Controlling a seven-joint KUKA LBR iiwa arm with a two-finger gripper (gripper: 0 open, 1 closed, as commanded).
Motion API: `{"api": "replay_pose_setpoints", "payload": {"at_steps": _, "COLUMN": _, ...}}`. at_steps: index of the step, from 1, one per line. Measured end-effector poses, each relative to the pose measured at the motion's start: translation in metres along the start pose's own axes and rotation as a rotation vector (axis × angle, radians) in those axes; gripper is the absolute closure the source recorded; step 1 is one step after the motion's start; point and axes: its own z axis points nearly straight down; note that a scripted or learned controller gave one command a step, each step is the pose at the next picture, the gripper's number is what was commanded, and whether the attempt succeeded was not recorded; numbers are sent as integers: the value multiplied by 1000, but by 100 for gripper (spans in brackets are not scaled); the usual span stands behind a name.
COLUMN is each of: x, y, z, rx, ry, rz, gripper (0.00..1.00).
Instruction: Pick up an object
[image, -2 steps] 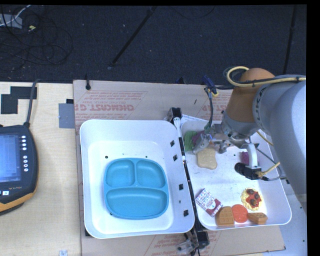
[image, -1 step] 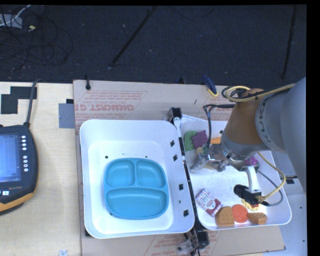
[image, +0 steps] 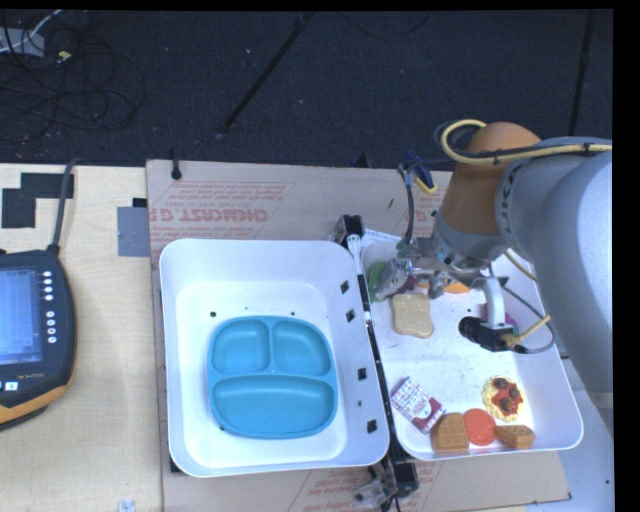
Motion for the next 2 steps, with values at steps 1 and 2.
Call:
{"api": "replay_pose_setpoints", "payload": {"at_steps": 1, "x": -1, "y": -2, "z": 21, "rx": 3, "ry": -2, "rz": 1, "gripper": 0}}
{"api": "replay_pose_setpoints", "payload": {"at_steps": 2, "x": 14, "y": -1, "z": -83, "rx": -2, "ry": 0, "rz": 0, "gripper": 0}}
